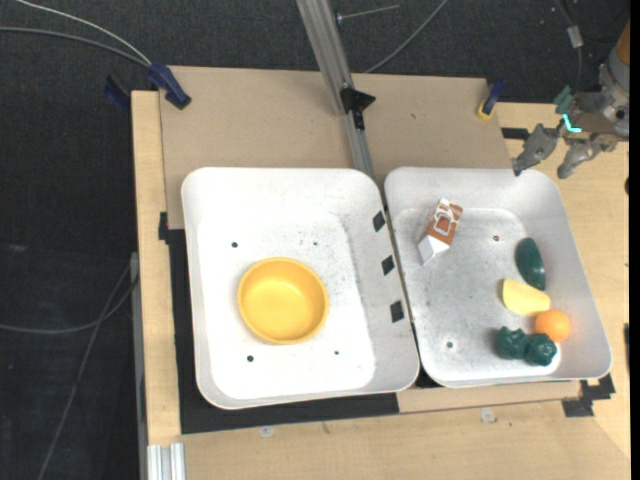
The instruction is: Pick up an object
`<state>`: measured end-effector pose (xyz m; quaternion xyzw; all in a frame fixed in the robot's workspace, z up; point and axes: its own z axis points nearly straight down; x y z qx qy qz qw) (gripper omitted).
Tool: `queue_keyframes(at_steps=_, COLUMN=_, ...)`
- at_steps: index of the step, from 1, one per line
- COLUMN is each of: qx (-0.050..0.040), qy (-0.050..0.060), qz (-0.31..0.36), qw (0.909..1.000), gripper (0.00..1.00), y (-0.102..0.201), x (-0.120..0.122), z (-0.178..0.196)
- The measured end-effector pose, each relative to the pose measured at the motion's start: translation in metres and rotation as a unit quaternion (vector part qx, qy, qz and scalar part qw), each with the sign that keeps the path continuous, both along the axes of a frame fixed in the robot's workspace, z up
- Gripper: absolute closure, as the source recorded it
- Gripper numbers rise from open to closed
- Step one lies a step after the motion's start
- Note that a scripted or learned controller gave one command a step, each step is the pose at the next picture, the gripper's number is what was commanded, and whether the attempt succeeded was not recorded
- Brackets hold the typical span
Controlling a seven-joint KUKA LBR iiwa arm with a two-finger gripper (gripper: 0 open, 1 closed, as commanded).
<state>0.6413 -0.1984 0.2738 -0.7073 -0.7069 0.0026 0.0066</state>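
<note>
We see the hand [551,158] at the upper right, hovering over the far right corner of the right bin [470,193], its two fingers [526,154] spread apart with nothing between them — so open and empty. It sits above the bin rim, well apart from every object inside.

Right bin contents: a small orange-and-white carton [439,230] lies tilted near the bin's upper middle, alone. Along the right side we count a dark green oval piece [530,258], then just below it a yellow piece [524,296], then an orange ball [552,325] touching or nearly touching the yellow piece — we cannot tell which. At the near right corner a dark green lumpy object [526,346] sits just beside the orange ball.

Left bin [215,203]: one yellow bowl [282,299], upright, left of centre towards the near side, apart from the walls.

The two bins sit side by side on the worktop [260,118], joined by black clips down the middle. A grey metal bar [325,43] runs from the top edge down to the gap between the bins. Blue clamps [168,84] hold the brown board at the far left corner.
</note>
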Motion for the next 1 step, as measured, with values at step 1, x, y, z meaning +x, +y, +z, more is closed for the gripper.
queue_keyframes(at_steps=1, qx=-0.0008, qy=-0.004, qz=0.000, qw=1.0000, gripper=0.00, y=-0.0001, x=0.0012, z=0.0042)
